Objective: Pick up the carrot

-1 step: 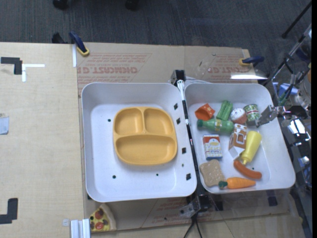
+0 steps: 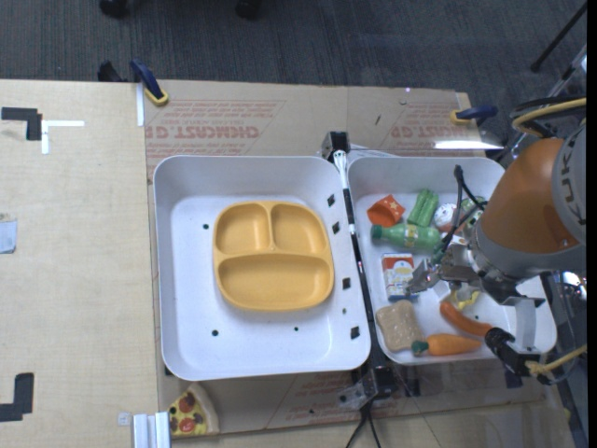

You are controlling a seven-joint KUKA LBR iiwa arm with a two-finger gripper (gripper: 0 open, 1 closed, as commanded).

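Observation:
The carrot point(image 2: 449, 345), orange with a green stub at its left end, lies flat along the front wall of the right bin point(image 2: 366, 250). My gripper point(image 2: 425, 277) hangs over the middle of that bin, above the right edge of a white card point(image 2: 398, 274). It sits up and to the left of the carrot, clearly apart from it. The fingers are open with nothing between them. The grey arm with its orange band point(image 2: 527, 203) comes in from the right and covers the bin's right side.
Around the carrot lie a bread slice point(image 2: 398, 325), a red sausage point(image 2: 464, 319) and a yellow piece point(image 2: 464, 298). Further back are a green bottle point(image 2: 410, 236), a green vegetable point(image 2: 424, 207) and an orange-red item point(image 2: 384, 211). The left bin holds a yellow divided plate point(image 2: 273, 255).

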